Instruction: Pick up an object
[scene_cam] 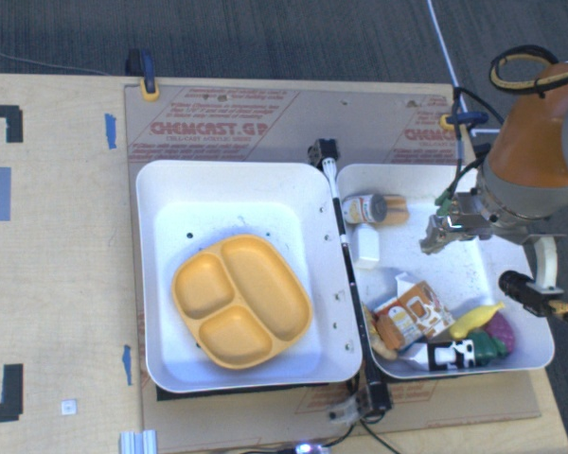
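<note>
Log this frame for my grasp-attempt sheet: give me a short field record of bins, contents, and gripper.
left bin: holds a yellow divided plate
right bin: holds a jar, a white block, a snack packet, a banana, and a purple and green toy
clutter: packet, banana and toy bunched at the near edge
gripper: above the right bin's far half, right of the jar
grasp: nothing seen between its fingers
arm: enters from the right

Fixed overhead camera, slanting down on both bins (161, 282)
</note>
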